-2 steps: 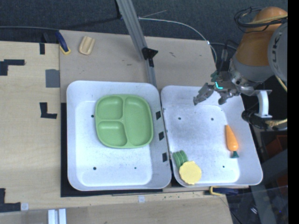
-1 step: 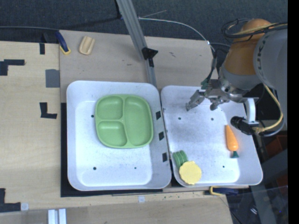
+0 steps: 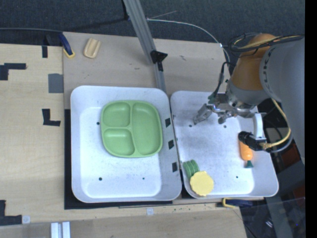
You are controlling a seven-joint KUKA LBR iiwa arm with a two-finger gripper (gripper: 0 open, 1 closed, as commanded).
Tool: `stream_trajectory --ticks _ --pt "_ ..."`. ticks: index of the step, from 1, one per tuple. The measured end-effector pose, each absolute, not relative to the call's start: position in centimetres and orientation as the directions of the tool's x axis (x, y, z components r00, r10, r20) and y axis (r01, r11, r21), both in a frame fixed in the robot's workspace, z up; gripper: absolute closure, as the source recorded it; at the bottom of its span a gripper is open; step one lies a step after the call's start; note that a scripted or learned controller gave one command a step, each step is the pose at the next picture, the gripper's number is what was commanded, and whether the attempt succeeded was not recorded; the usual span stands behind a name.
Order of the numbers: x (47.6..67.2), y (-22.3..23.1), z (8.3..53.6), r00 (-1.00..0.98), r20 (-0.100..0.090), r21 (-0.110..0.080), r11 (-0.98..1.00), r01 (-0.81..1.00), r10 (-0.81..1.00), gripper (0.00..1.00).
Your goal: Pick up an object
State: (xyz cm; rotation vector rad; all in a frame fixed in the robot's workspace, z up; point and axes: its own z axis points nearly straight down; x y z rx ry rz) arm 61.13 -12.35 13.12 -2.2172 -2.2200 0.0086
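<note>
Grey metal fingers (image 3: 202, 116), spread with nothing between them, on the gripper (image 3: 210, 114) over the right bin (image 3: 218, 148). To grasp well, descend squarely and straddle one item. Candidate: yellow disc (image 3: 202, 183) with green ribbed piece (image 3: 190, 167), at that bin's near edge. Orange carrot-like toy (image 3: 246, 151), by its right wall.

The arm (image 3: 277, 68) runs off the picture's right edge, and its bulk hides the far right corner of the right bin (image 3: 218, 148). The gripper (image 3: 210, 112) is too small and blurred to read its fingers. Beside it, the orange object (image 3: 246, 151) is partly covered by a black clip and cable.
</note>
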Motion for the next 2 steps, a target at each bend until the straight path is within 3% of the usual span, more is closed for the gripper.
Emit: stream_trajectory --ticks 1,2 --pt "61.1 -12.3 8.7 -0.002 -0.002 -0.001 0.002 1.000 1.000 0.00" --pt "61.1 -12.2 9.9 -0.004 -0.001 -0.002 0.004 1.000 1.000 1.00"
